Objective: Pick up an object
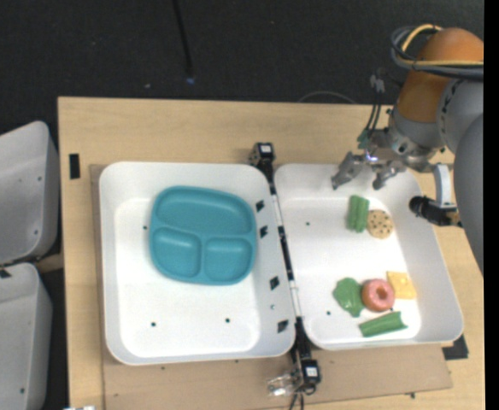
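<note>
End effector (367, 174) above the far edge of the right bin (318, 314), fingers spread, nothing between them. Just below it: a green pickle (357, 212) touching a cookie (379, 223). Nearer the front: green leaf (346, 295), pink donut (378, 295), cheese (402, 284), green bean (380, 323). Left bin (130, 331) holds a teal plate (203, 234).

I count two white bins (113, 254), one teal divided plate (203, 234), three green pieces (357, 213), one cookie (379, 223), one pink doughnut (378, 295), one yellow piece (402, 284).
</note>
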`<state>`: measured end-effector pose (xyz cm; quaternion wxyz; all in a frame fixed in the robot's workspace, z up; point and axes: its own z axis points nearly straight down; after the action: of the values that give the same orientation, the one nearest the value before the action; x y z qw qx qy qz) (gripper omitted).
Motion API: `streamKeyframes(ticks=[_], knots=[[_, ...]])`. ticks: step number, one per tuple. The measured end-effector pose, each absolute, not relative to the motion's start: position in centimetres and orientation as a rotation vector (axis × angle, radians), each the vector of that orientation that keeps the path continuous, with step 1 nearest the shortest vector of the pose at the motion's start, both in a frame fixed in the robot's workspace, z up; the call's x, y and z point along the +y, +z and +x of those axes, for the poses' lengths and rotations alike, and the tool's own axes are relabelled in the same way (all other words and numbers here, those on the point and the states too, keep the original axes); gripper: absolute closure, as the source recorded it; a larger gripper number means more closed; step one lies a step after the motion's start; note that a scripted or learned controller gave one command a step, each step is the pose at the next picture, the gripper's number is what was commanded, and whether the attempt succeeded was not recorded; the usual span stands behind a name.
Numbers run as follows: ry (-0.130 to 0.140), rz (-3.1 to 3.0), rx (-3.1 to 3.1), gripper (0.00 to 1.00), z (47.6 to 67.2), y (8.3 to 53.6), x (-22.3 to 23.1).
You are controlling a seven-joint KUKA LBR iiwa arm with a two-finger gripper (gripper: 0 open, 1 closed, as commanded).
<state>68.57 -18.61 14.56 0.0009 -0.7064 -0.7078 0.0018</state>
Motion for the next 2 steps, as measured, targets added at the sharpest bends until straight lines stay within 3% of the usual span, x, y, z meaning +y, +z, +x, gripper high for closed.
streamKeyframes(ticks=[1,2], knots=[[0.005,-2.218,-2.226,0.00,68.5,9.9,-18.7],[0.002,-2.220,-2.234,1.00,68.7,11.4,-18.9]])
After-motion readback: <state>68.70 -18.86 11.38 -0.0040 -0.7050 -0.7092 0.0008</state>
